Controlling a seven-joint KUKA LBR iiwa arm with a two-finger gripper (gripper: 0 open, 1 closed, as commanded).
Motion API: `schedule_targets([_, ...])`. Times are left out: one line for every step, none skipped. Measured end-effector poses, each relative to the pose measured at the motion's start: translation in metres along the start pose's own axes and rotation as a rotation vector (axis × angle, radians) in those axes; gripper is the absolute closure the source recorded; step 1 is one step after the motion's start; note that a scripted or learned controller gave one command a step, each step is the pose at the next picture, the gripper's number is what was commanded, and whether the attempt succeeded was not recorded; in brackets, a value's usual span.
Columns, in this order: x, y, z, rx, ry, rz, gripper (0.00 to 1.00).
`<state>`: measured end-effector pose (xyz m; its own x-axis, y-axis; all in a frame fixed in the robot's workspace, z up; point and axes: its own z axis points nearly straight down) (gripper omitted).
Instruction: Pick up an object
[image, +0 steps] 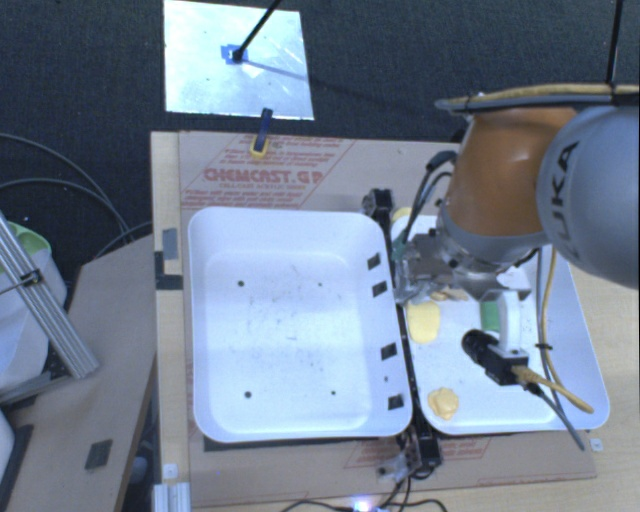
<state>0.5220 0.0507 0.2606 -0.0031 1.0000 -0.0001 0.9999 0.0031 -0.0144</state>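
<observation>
My gripper (428, 288) hangs low over the left part of the right bin (578, 352), close to the divider between the bins, under the bulky orange and grey wrist. Directly below it in the view lies a pale yellow object (424, 322), at or just past the gripper's tip; whether they touch cannot be told. A smaller yellow object (443, 403) rests near the bin's front edge. A green object (491, 315) lies to the right of the gripper, partly hidden by the arm. Another pale yellow piece (402, 216) peeks out at the bin's back left corner.
The left bin (215, 240) stands beside the right one, with black clips (380, 290) along the shared edge. Both rest on a cardboard sheet (265, 170). A shiny metal plate (238, 60) lies behind, and an aluminium frame (45, 310) stands at far left.
</observation>
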Motion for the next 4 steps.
schedule_targets([-0.003, -0.023, -0.116, -0.029, 0.003, -0.001, 1.00])
schedule_targets([0.020, -0.012, 0.082, 0.001, -0.001, 0.001, 1.00])
schedule_targets([0.029, -0.004, -0.083, -0.035, 0.004, -0.002, 1.00])
schedule_targets([0.059, -0.032, -0.276, -0.036, 0.007, -0.005, 1.00])
